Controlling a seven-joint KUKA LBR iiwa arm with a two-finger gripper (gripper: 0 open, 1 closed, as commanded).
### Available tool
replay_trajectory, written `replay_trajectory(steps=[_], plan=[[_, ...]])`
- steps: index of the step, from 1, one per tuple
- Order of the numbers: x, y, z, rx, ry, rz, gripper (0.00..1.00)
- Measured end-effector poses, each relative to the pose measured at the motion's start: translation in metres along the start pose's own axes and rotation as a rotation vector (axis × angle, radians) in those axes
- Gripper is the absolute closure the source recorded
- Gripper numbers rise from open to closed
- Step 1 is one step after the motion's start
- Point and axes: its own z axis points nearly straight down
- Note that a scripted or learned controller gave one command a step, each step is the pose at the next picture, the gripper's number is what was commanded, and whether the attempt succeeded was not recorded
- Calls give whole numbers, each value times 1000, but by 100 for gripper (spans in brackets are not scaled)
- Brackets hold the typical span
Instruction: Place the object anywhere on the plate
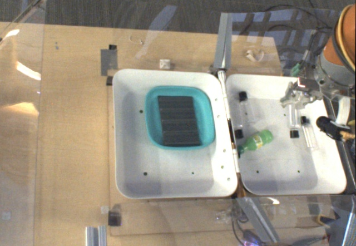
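End effector (296, 107) over right bin (328, 183), finger state unclear; green bottle (257, 141) apart; teal plate (208, 114) left bin.

The arm (344, 44) enters at the table's right edge, toward the far corner. Its orange band shows as a rounded mass at that edge, with grey housing just below it and dark cables looping behind toward the far side. From the wrist a pale metal assembly reaches inward over the table, ending in the gripper (295, 107), which hangs above the far right part of the table. The gripper points roughly downward and a little toward the near edge (the slanted view makes its exact tilt hard to judge). Nothing is visible between its tips.
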Motion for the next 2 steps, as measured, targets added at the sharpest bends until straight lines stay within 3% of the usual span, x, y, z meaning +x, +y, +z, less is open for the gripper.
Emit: replay_trajectory(steps=[1,2], plan=[[18,-30,30,0,1,-156,100],[69,-39,3,-3,1,-402,100]])
